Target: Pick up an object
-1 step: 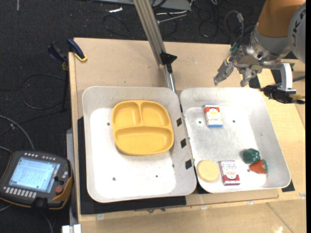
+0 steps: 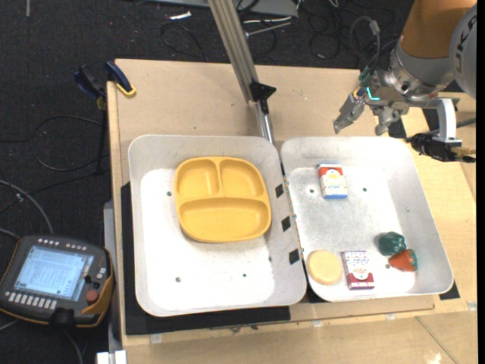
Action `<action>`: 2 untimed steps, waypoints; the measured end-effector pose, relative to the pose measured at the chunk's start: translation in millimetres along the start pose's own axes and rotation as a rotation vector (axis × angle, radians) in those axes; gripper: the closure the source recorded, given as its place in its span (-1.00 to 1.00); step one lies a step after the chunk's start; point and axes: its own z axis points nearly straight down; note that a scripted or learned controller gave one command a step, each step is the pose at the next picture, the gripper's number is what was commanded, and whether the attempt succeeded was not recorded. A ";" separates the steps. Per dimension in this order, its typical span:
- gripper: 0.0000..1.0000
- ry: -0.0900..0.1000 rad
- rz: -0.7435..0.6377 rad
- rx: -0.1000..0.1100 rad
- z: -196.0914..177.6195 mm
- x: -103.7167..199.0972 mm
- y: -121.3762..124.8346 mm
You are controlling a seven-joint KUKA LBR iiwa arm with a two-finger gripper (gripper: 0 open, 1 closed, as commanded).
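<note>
End effector (image 2: 369,117) parked above right bin (image 2: 424,203), fingers spread, holding nothing. Approach step; next needs dropping onto small box (image 2: 333,181).

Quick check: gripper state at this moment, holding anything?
Gripper: open, holding nothing, above the far edge of the right bin.

The arm (image 2: 443,17) comes in from the upper right corner of the view, its orange band broad above the grey wrist (image 2: 409,78). The wrist angles down and to the left. Below it the gripper (image 2: 369,120) hangs with its two fingers (image 2: 347,116) spread apart, nothing showing between them. One finger points lower left, the other sits just right of it and looks shorter. A small green light glows on the wrist just above the fingers.
</note>
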 end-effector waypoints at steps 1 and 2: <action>-1.00 0.001 0.003 0.005 63.2 -3.1 2.7; -1.00 0.001 0.003 0.005 109.7 -5.5 -4.9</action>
